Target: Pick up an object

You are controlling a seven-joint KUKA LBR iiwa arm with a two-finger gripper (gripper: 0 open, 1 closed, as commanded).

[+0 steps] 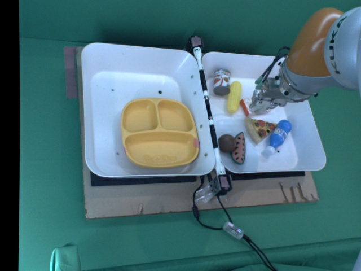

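Gripper (pixel 260 102): low over the right bin (pixel 307 151), above the pizza slice; fingers' spread impossible to tell.
Carrot (pixel 244 107): thin, orange, just left of the gripper.
Pizza slice (pixel 260 129): just below the gripper.
Bottle (pixel 277 136): blue and white, lying beside the pizza slice.
Banana (pixel 234 96): yellow, next to a small can (pixel 221 79).
Watermelon slice (pixel 239 148): beside a brown ball (pixel 227 143), near the divider.
Left bin (pixel 101 66): holding a yellow divided plate (pixel 159 133).

bright even light, soft shadows, slight blur
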